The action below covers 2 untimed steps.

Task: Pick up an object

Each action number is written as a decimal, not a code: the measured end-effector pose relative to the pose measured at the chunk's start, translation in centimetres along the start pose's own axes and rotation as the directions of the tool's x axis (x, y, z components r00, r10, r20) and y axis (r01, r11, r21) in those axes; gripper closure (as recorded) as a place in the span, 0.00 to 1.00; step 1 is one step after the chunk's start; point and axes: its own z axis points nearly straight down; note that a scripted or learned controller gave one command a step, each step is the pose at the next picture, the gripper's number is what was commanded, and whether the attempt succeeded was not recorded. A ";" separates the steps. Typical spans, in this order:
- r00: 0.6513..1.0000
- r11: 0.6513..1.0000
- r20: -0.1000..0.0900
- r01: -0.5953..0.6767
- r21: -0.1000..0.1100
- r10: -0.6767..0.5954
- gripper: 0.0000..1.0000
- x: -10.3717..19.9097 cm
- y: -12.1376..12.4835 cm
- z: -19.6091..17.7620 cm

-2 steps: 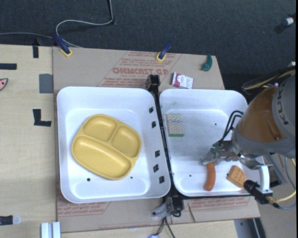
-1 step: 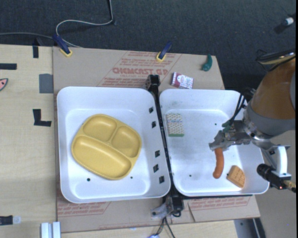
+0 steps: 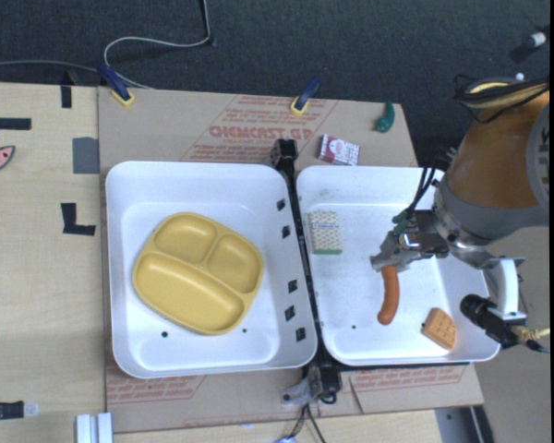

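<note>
Evidently the orange-brown toy sausage point(image 3: 388, 300) in the right white bin point(image 3: 351, 340) is the target; it lies lengthwise near that bin's front right corner, with a tan waffle-textured cracker piece point(image 3: 439, 329) just beside it toward the corner. The grey two-finger gripper point(image 3: 397, 257) hangs just above the sausage's upper end, well placed for a descent; whether it grips cannot be told; a patterned card point(image 3: 326, 232) lies near the left wall, and the yellow divided plastic tray point(image 3: 198, 270) fills the left bin point(image 3: 129, 192).

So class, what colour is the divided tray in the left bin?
Yellow; the camera view shows the divided tray plainly.
</note>
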 end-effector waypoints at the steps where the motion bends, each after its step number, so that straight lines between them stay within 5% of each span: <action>1: 1.000 1.000 0.000 0.000 0.001 0.000 1.00 6.5 0.0 0.0; 2: 1.000 1.000 0.000 0.000 0.002 0.000 1.00 13.1 -0.1 0.5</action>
